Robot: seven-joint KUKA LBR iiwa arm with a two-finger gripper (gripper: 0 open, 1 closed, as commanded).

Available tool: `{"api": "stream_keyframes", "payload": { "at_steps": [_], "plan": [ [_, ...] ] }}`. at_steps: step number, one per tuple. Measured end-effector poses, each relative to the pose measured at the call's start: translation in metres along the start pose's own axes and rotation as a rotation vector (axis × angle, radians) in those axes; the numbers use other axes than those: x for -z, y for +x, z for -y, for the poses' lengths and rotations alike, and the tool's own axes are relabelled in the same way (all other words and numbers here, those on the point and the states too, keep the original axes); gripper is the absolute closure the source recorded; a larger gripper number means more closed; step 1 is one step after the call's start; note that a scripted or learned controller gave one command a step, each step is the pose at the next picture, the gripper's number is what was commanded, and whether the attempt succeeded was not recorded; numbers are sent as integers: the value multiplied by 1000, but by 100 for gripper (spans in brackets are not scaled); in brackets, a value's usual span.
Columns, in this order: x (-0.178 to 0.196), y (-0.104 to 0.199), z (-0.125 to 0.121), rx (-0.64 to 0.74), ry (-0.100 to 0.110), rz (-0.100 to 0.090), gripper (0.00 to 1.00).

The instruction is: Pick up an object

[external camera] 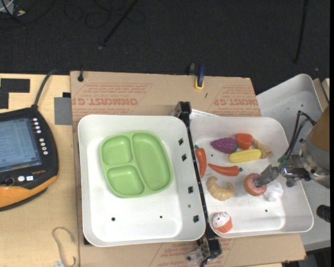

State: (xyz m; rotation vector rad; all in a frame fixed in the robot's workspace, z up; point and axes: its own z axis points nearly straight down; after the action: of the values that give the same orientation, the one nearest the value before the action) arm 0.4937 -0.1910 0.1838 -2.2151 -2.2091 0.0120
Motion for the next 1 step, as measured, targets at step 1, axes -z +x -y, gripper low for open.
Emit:
{"api": "stream_keyframes", "payload": {
  "at_steps": [1],
  "plan": [
    [6, -1, -3, 2, -12, 3, 0]
  ]
}}
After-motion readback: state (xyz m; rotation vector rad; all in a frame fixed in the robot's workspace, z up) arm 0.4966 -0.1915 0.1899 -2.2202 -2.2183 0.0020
